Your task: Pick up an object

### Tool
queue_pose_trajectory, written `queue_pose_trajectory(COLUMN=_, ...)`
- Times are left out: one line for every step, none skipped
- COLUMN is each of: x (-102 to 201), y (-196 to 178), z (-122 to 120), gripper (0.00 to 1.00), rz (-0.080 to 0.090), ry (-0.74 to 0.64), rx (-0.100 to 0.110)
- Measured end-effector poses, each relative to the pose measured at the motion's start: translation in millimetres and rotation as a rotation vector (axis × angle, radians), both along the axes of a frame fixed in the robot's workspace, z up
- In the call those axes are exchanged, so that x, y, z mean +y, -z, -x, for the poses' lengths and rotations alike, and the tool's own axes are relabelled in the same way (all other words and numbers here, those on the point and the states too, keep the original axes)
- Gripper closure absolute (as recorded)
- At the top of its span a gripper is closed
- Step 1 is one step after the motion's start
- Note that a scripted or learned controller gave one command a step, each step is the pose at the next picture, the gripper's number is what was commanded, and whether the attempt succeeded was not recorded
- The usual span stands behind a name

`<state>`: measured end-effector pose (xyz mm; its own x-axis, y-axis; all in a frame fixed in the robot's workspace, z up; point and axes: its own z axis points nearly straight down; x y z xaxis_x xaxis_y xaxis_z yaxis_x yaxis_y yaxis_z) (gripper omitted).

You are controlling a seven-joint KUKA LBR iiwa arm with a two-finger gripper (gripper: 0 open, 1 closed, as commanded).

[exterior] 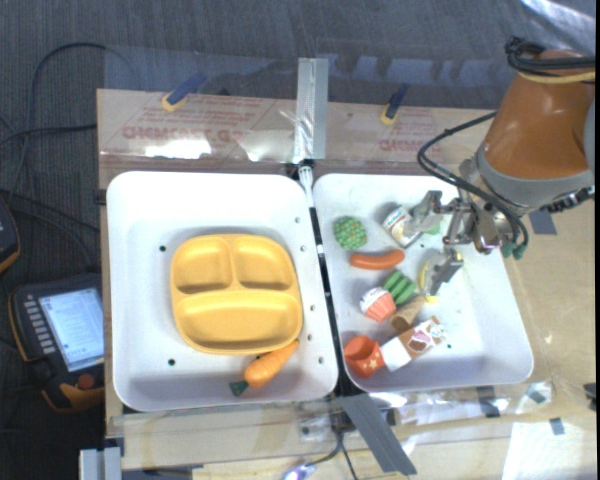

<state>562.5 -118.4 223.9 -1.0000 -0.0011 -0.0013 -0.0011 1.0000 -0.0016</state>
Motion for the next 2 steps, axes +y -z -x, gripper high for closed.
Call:
queue_pose_trajectory(x=-6.6, y=120.5, z=-64.1, gripper=0.00, rz=0.005, ry=-0.033, rx=-0.020)
queue_pose_trajectory(x=-5.8, y=123.7, z=-12.4, gripper=0.00, rz=0.007, ry=-0.095, rx=-0.031)
